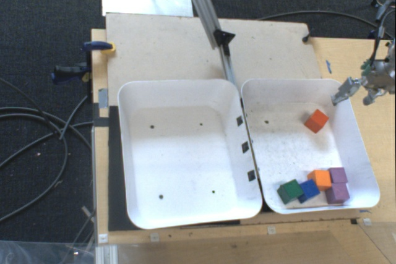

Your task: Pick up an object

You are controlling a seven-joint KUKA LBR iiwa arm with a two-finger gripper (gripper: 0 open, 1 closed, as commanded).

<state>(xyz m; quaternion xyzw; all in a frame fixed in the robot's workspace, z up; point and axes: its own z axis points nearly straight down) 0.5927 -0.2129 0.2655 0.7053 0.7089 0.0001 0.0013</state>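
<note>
An orange cube (316,120) lies alone in the upper part of the right bin (278,145). At the bin's near right corner sits a tight cluster: a green block (288,191), a blue block (307,190), an orange block (321,178) and two purple blocks (337,174) (337,193). My gripper (357,94) hangs over the right bin's far right rim, up and to the right of the lone orange cube. Its two fingers stand apart, open, with nothing between them.
The left bin (179,151) stands beside the right one, their rims touching along the middle. A slanted metal pole (204,3) crosses above the bench toward the bins' shared edge. A blue and yellow clamp (99,46) grips the bench's left edge.
</note>
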